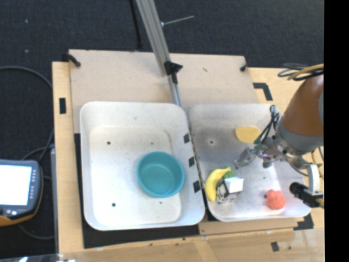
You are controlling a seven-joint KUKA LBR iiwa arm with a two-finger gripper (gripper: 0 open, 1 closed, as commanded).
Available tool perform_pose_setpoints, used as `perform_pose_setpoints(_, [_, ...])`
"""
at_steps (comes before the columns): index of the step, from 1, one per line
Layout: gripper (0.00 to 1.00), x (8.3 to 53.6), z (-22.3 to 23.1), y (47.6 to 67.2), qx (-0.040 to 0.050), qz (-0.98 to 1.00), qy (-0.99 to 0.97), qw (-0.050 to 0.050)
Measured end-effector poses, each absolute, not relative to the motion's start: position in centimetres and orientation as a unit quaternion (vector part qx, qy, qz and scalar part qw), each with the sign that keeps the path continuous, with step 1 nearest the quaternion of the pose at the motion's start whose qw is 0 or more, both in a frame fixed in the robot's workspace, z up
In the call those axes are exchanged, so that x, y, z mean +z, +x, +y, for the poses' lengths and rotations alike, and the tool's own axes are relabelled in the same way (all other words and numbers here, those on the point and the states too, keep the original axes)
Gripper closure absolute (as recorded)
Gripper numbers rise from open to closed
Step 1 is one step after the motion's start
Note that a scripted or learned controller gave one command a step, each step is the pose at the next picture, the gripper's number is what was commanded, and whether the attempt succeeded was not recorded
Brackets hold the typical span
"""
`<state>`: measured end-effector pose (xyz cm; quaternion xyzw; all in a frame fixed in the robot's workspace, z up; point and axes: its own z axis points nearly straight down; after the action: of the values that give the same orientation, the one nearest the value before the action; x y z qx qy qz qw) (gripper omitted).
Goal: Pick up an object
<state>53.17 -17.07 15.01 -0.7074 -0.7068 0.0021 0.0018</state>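
The right bin (218,119) holds a yellow banana (214,181) near its front left, with a small white and grey box (233,186) touching it. A flat yellow piece (247,134) lies further back, and a red ball-like object (276,199) sits at the front right. My gripper (254,160) hangs low over the middle of this bin, between the yellow piece and the box. It is open, with bare bin floor between its fingers. The grey wrist and orange band (305,105) rise to the right of it.
In the left bin (103,124) a teal bowl (160,173) stands near the front right. A metal pole (158,37) slants up from the back of the bench. A handheld screen (19,187) lies off the bench at the left.
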Motion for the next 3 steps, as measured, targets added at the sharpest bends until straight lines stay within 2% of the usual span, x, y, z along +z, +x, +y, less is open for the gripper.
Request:
perform_pose_setpoints(1, [0.00, 10.0, -17.2, 53.2, 0.0004, -0.707, -0.707, -0.001])
perform_pose_setpoints(2, [1.00, 11.2, -17.3, 53.3, -0.0016, -0.705, -0.710, -0.002])
perform_pose_setpoints(3, [1.00, 17.6, -17.8, 53.6, -0.0021, -0.708, -0.706, -0.004])
